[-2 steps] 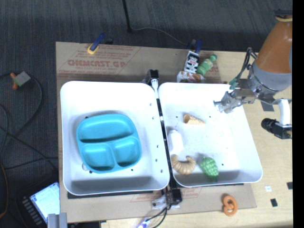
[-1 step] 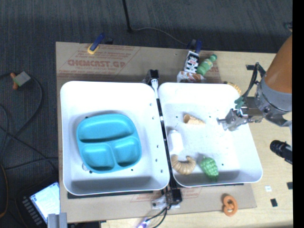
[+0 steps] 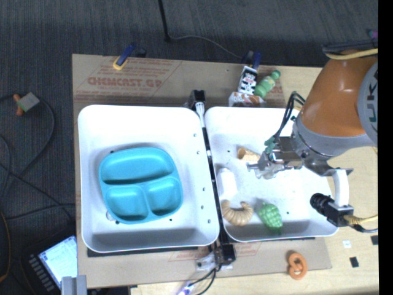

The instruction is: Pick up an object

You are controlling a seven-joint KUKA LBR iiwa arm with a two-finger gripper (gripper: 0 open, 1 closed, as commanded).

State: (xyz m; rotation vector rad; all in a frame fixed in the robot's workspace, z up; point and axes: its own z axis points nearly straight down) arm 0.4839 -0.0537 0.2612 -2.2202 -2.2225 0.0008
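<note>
Right bin (image 3: 215, 165): fingers (image 3: 263, 168) low over floor, spread or pressed together, cannot tell. Tan piece (image 3: 248, 154) just beyond fingers; croissant (image 3: 237, 212) and green toy (image 3: 269, 216) nearer front rim; open floor between. Left bin (image 3: 86, 165): blue tray (image 3: 141, 184).

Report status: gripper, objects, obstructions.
Gripper low in right bin, grip state unclear. Croissant, green toy near front wall, tan piece by gripper. Blue tray in left bin.
</note>
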